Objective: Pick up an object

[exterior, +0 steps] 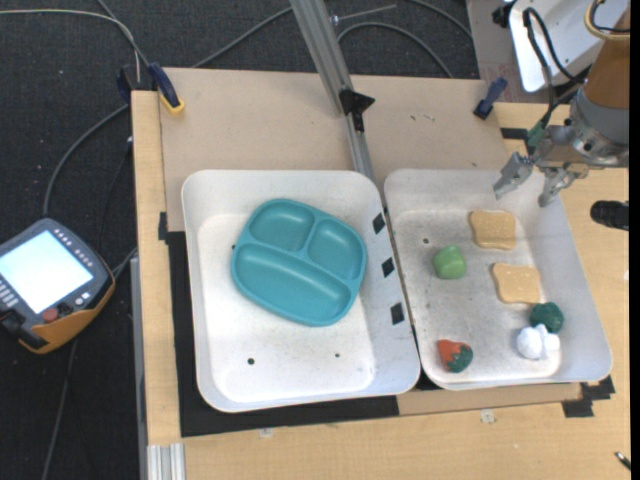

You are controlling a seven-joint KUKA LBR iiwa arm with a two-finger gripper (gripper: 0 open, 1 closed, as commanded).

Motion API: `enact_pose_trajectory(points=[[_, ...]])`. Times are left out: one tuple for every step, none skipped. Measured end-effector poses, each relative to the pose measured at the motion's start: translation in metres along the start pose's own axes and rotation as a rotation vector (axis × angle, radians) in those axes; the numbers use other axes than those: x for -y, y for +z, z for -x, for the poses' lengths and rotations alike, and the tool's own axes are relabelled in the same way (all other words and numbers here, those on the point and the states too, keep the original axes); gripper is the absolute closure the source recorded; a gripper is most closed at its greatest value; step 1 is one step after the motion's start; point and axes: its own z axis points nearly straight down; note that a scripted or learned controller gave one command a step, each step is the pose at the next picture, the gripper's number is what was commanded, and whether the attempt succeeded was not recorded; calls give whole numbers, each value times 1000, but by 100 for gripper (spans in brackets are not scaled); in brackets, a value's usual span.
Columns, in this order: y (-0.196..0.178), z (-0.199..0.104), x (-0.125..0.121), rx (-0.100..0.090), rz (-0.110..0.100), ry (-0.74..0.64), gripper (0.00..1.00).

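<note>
My gripper (530,185) hangs over the far end of the right bin (420,200), fingers spread apart and nothing between them. Just below it lies a tan bread slice (493,229). A second tan slice (516,283) lies further toward the front. A green round piece (449,262) sits left of the slices. Near the front of the bin are a red and green strawberry-like piece (454,355), a white piece (531,343) and a dark green piece (547,316).
The left bin (215,368) holds a teal divided plate (298,259). A slanted metal pole (322,28) comes down between the bins at the back. A handheld pendant (45,283) lies off the bench to the left. Blue clamps (165,88) grip the bench's far edge.
</note>
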Motion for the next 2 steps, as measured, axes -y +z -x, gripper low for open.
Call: enact_pose_trajectory(points=[[-9, 0, -3, 4, 14, -3, 0], [36, -6, -9, 2, 9, -4, 0]])
